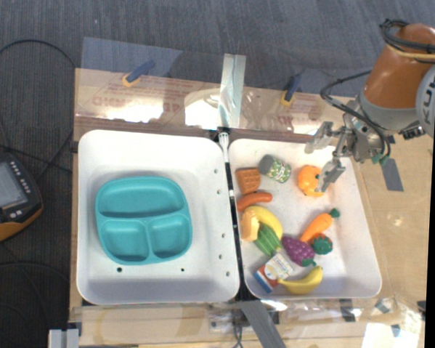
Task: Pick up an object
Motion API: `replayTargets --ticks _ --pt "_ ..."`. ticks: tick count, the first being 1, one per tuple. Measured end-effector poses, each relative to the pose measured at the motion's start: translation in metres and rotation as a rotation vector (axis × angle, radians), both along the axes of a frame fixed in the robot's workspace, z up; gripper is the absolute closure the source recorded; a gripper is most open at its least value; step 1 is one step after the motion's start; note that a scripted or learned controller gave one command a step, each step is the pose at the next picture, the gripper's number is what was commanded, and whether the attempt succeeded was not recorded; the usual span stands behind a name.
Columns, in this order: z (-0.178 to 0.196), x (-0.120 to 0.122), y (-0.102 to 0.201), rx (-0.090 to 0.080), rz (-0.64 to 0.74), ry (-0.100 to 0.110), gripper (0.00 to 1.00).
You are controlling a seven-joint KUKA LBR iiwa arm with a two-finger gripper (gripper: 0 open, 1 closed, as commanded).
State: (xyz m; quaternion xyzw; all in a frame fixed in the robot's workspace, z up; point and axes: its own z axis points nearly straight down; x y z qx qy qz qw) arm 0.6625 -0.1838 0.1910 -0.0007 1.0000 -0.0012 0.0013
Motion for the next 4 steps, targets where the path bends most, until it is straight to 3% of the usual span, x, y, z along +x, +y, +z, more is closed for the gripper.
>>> replayTargets --ticks 1,2,3,4 --pt "-0.096 -0.034 -0.005 -0.001 -0.035 -0.001 0.00" --pt "-0.100 -0.156 -0.042 -0.003 -0.015 -0.006 0.00" --pt "-0.088 -0.153 -0.042 -0.009 -0.014 -0.013 1.00" --pt "-0.099 -0.089 -0.040 0.000 -0.347 -0.009 1.00"
